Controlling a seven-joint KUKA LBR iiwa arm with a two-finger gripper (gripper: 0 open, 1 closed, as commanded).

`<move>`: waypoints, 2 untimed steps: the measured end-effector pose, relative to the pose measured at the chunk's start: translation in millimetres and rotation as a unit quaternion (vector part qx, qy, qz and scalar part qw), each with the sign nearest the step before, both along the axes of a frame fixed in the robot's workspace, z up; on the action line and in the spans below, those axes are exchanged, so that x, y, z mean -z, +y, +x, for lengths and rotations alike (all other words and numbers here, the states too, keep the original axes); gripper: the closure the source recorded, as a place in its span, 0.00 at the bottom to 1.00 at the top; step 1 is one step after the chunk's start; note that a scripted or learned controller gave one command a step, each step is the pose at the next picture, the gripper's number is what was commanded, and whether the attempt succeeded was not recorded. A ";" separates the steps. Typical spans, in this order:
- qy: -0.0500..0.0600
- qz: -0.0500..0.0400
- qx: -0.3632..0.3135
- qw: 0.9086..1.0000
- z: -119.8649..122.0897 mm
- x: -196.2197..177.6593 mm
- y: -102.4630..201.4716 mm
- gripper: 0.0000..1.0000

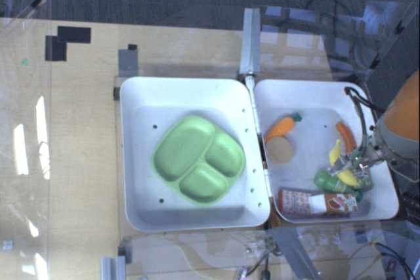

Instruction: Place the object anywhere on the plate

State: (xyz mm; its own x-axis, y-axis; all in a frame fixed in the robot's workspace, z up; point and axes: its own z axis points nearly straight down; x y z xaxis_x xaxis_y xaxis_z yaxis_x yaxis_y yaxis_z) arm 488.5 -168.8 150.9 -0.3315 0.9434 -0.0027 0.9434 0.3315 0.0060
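A light green plate (pixel 199 157) with three compartments lies in the middle of the left bin (pixel 141 141). My gripper (pixel 354 166) is low over the right side of the right bin (pixel 308 108). It sits right above a cluster of a yellow banana-like toy (pixel 336 151), a green toy (pixel 326 180) and another yellow piece (pixel 348 177). The wrist hides where it meets them, so I cannot tell whether anything is held.
The right bin also holds an orange carrot (pixel 281 127), a round beige disc (pixel 280 150), a red-orange pepper (pixel 345 135) and a red-labelled bottle (pixel 315 202) lying along the front wall. A metal divider (pixel 250 49) runs behind the bins.
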 end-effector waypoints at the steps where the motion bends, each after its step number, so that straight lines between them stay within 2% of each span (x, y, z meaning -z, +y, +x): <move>1: 0.000 -0.001 -0.065 0.998 0.1 -25.4 63.9 1.00; 2: 0.001 0.000 -0.148 0.989 -0.1 -33.6 135.7 1.00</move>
